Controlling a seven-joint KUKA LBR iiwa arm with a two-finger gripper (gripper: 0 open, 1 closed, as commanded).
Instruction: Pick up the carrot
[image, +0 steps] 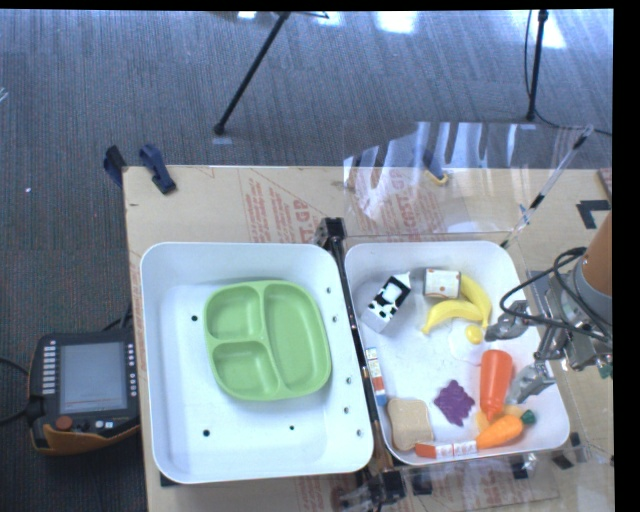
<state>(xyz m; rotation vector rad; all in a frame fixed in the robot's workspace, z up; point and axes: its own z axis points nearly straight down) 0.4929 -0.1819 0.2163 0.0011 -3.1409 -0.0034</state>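
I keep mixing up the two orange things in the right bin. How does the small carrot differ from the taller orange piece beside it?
The carrot is smaller, lies nearly flat near the bin's front edge, tapers to a point and has a green tip at its right end. The taller orange piece is larger, redder, blunt-ended, and runs front to back, showing no green. Both are orange, touch or nearly touch, and sit beside the gripper.

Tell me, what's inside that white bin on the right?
The right bin holds a banana, a black-and-white carton, a small can, a purple piece, a bread slice and two orange carrot-like toys. The end effector covers part of its right side.
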